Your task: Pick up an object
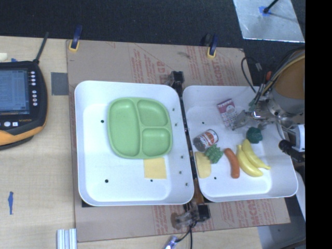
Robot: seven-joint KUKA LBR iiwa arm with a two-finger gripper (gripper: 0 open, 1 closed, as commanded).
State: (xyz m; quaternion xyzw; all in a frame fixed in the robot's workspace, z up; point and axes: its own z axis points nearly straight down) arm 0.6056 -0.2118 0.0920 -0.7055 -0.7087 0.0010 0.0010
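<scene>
We see the gripper (248,119) low in the right white bin (259,191) near its far right corner, fingers spread open, with the small dark green round toy (254,135) lying just nearward of it, unheld.

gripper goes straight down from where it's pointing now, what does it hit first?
Most likely the dark green object, which lies right below the gripper in the right bin. Depth is unclear from this slanted view, so it could land on bin floor beside it.
</scene>
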